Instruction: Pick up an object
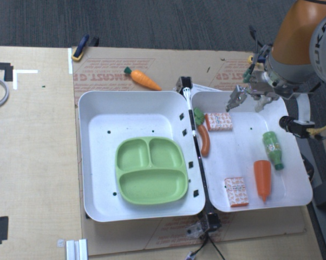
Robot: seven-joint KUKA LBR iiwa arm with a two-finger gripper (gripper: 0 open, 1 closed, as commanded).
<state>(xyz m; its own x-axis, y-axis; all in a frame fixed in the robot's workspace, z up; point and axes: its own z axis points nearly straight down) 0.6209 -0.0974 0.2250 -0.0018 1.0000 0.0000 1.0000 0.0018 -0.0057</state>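
In the right bin (pixel 293 199), a small box (pixel 236 192) lies nearest at 6 o'clock beside a carrot (pixel 262 180), a green bottle (pixel 272 150) sits further back, and at 12 o'clock the claw (pixel 248 100) hovers spread apart, grasping nothing, just beside a pink box (pixel 219 122).

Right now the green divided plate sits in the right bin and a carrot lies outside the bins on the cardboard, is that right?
Not quite. The camera view shows the green divided plate in the left bin, not the right one. The carrot does lie outside the bins on the cardboard.
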